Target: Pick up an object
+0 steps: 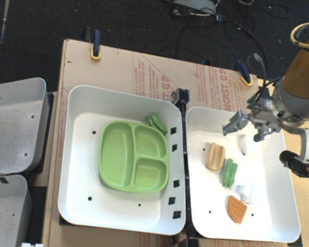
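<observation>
We see two shallow white bins side by side on a brown bench. The left bin (79, 154) holds a green divided tray (134, 158) with three compartments, lying flat near the bin's middle, and a small green piece (157, 123) sits just beyond the tray's far right corner, touching or nearly touching it. The right bin (278, 223) holds the loose objects: a tan block (215, 156) like a slice of bread toward the bin's left side, a green elongated item (229, 173) just beside it on the right, a small pale, partly clear object (244, 192) a little nearer the camera, and an orange wedge (236, 210) nearest the front rim. These four lie close together in a slanted row, each apart from or barely touching its neighbour; we cannot tell more exactly. The gripper (251, 130) hangs over the far part of the right bin, above bare white floor and beyond the tan block, with the grey arm and its orange band reaching in from the right. Its two fingers stand spread apart, with nothing between them. None of the objects is lifted; all rest on the bin floors.
</observation>
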### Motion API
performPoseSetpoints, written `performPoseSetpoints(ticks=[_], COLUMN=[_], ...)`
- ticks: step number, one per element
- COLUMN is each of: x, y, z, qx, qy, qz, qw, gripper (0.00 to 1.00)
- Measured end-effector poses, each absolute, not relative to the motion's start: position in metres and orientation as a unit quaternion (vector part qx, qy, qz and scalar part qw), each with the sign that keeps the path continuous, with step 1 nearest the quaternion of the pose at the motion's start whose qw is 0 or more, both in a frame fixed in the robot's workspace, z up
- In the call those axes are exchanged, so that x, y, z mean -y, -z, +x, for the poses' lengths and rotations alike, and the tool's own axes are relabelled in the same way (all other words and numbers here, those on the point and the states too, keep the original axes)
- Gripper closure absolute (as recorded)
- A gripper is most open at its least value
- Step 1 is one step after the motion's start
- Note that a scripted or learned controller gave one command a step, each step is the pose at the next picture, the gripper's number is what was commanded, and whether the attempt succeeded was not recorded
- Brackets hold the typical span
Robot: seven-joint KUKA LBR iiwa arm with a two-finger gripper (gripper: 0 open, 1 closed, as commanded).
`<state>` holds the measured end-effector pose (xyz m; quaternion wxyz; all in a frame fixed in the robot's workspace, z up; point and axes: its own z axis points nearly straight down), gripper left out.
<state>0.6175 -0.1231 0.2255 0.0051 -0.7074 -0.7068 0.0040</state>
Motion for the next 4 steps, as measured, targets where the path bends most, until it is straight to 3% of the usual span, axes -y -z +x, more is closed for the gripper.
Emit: performPoseSetpoints(ticks=[1, 3, 4], x=[0.123, 0.112, 0.111], y=[-0.233, -0.11, -0.091], z=[0.62, 0.609, 0.609], qx=[0.708, 0.707, 0.707], qy=[0.0, -0.0013, -0.0005], qz=[-0.707, -0.707, -0.707], qw=[0.0, 0.002, 0.001], gripper=[0.0, 0.0, 0.0])
